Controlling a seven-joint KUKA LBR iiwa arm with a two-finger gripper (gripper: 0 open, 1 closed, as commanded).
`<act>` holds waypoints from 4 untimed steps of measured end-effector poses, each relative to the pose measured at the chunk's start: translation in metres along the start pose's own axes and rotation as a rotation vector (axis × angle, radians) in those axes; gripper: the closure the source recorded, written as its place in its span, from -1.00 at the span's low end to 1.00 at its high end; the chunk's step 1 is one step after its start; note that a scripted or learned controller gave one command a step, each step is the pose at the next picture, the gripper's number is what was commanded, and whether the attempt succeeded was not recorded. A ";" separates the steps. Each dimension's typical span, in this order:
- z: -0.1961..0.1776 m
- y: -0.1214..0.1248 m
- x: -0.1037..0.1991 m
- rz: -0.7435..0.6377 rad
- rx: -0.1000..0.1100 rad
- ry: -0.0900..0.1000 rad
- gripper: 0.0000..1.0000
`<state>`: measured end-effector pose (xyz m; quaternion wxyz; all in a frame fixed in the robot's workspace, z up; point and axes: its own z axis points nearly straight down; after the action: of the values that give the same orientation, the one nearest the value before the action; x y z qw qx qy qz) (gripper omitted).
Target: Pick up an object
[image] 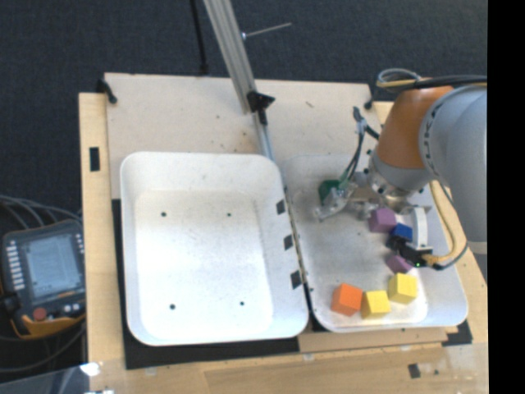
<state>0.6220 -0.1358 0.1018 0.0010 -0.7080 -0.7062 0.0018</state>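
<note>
Small coloured blocks lie scattered in the right white bin [455, 306]: an orange cube [347, 299] and a yellow cube [376, 303] side by side near the front rim, a second yellow cube [403, 287] just beside them to the right, a purple block [382, 219] higher up, a small blue block [401, 232] just below it, and another purple piece [399, 263] further down. A green object [330, 190] sits at the far left of the group, near the wall shared with the other bin. All look like plain solid blocks with matte faces.

Both bins are shallow white trays with rounded corners, set side by side on a pale wooden bench [94, 220]. The left white bin [131, 245] shows a speckled floor. A slanted metal rail [228, 39] rises from the back of the bench, dark carpet [82, 23] surrounds it, and a grey handheld control pendant [45, 269] lies on the floor at the left.

The two-finger gripper [335, 206] hangs low over the right bin's upper left part, at the end of the grey arm with the orange band [406, 134]. The green object lies right at its tip, apparently touching, but whether it sits between the fingers cannot be told, nor how wide they stand. The purple and blue blocks lie near, to the gripper's right; the orange and yellow cubes are well apart, toward the front rim.
</note>
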 end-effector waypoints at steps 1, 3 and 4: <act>-0.015 0.002 -0.001 0.005 -0.008 0.000 1.00; -0.124 0.000 -0.004 -0.003 -0.011 -0.001 1.00; -0.179 0.001 -0.006 -0.005 -0.012 -0.001 1.00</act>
<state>0.6240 -0.1414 0.2807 -0.0033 -0.7063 -0.7079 -0.0020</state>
